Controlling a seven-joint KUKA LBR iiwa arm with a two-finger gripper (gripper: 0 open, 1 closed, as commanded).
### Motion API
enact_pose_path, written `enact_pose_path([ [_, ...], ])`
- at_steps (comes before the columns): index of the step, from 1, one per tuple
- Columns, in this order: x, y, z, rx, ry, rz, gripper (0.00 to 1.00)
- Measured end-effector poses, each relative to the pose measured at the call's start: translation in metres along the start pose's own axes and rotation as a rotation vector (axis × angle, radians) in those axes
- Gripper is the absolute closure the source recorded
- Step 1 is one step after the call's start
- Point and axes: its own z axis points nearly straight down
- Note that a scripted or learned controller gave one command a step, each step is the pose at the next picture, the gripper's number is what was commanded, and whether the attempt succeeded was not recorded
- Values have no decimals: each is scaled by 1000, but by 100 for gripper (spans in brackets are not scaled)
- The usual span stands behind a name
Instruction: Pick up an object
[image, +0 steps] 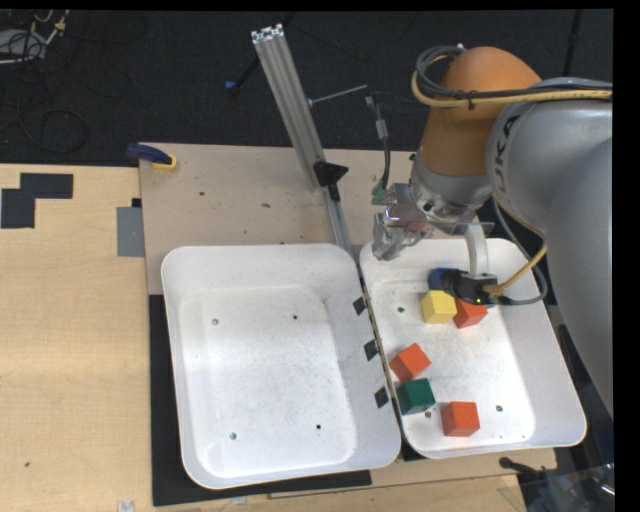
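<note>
The right bin (520, 390) holds several small cubes. A yellow cube (437, 307) sits near its middle back, with a red cube (470, 313) touching its right side and a blue cube (443, 279) just behind, partly hidden by a cable. Toward the front left lie an orange cube (410, 360) and a green cube (416, 396). Another red-orange cube (460, 418) rests near the front edge. My gripper (393, 238) hangs over the bin's back left corner, up and to the left of the yellow cube, apart from all the cubes.
The left bin (260, 370) adjoins the right one along a divider with black clips (370, 350). A slanted aluminium rail (295, 110) rises behind the bins, close to the gripper's left. The grey arm (560, 200) covers the back right.
</note>
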Motion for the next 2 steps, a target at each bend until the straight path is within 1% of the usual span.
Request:
enact_pose_path([
  [2,105,9,-24,-4,0,0,100],
])
